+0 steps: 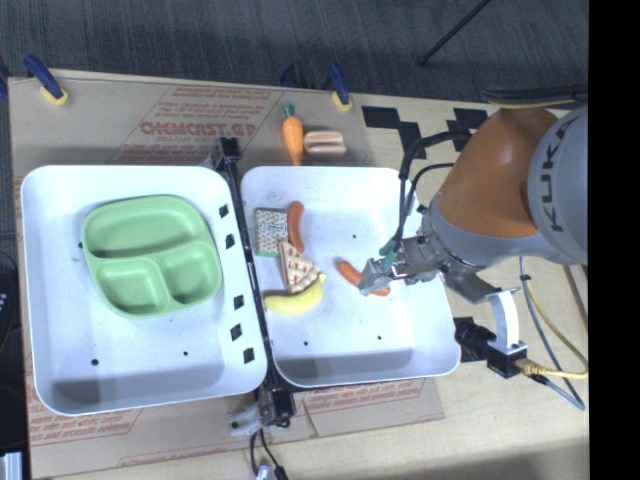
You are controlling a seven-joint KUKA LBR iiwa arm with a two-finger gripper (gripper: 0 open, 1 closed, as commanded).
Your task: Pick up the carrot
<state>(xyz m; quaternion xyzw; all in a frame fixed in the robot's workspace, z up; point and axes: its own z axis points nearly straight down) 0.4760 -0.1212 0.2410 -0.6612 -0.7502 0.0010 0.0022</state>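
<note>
A glossy green plastic plate with three moulded compartments (150, 253) is seen in the shallow white bin on the left (50, 368), well to the left of the gripper and across the divide between the bins. It is probably set there as a place to put things down.

In the white bin on the right (400, 358), a cluster lies a little left of the gripper. It is made up of a flat speckled rectangular piece (270, 231), a smooth reddish sausage-shaped piece (296, 225), a ridged tan wedge like a waffle (297, 266) and a curved yellow toy banana (295, 303). The wedge rests against the banana.

A tapered orange toy carrot with a green top (291, 136) is found outside both bins on the printed cardboard. It is behind and left of the gripper and well apart from it, just beside a rounded tan and brown bun-like piece (324, 144). It appears to have ended up beyond the bin wall, where a grasp would be harder.

A small smooth orange-red elongated piece (347, 270) lies on the bin floor, touching the gripper (376, 280) on its left side. It may be the carrot meant, but this cannot be settled. The gripper is lowered to the bin floor over this piece. Whether it is open, closed or gripping the piece cannot be told.
</note>
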